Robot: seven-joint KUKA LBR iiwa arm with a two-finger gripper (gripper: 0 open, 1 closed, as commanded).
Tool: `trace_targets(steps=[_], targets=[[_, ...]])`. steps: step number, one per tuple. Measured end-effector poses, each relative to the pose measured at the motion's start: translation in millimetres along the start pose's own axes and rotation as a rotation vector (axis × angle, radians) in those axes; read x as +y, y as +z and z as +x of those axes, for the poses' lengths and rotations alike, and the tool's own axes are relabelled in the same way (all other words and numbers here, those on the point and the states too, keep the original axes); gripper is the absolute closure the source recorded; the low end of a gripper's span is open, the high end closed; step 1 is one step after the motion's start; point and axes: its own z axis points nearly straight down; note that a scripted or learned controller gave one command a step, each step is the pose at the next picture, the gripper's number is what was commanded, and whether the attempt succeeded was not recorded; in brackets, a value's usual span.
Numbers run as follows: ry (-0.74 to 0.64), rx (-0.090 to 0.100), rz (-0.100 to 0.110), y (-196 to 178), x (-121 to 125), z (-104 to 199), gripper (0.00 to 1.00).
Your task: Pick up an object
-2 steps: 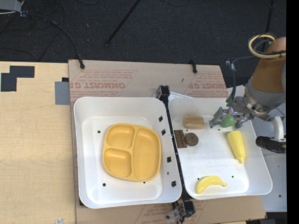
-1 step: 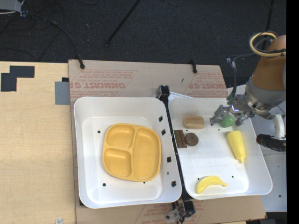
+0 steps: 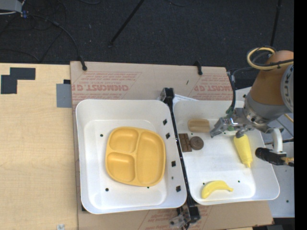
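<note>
Needed a square descent of the metal two-finger gripper [image 3: 229,126], grip state unclear, onto the yellow plastic bottle [image 3: 243,150] at five o'clock.

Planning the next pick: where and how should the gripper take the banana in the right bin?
Probably across the banana's thick middle, coming straight down. It lies flat and alone near the right bin's front edge, curving left to right, so fingers closing front-to-back span its narrow width.
</note>
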Motion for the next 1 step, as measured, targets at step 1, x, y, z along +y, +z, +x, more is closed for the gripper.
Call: trace_targets(steps=[1], targets=[[-0.004, 0.001, 0.000, 62.4, 5.0, 7.6, 0.00]])
